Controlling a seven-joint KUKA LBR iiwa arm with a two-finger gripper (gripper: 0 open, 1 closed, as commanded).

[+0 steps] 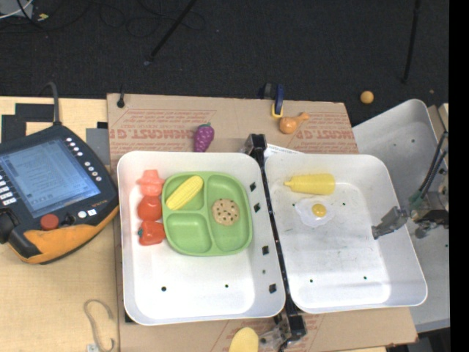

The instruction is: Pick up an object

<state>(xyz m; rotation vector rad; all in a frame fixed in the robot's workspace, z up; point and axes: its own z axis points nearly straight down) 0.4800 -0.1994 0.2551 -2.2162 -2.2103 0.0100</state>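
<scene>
So the end effector (399, 222) is sitting at the right rim of the right bin (366, 284), and honestly I can't tell if it's open or closed from here; nothing visibly in it. To its left in that same bin there's a toy fried egg (316, 213), and just past that a yellow mustard bottle (311, 184) lying on its side. Further left, in the left bin (190, 292), a green divided plate (209, 215) carries a corn cob (183, 192) and a cookie (225, 212), with red and orange toys (149, 207) beside it. A purple grape bunch (203, 137) rests on the cardboard beyond.
</scene>
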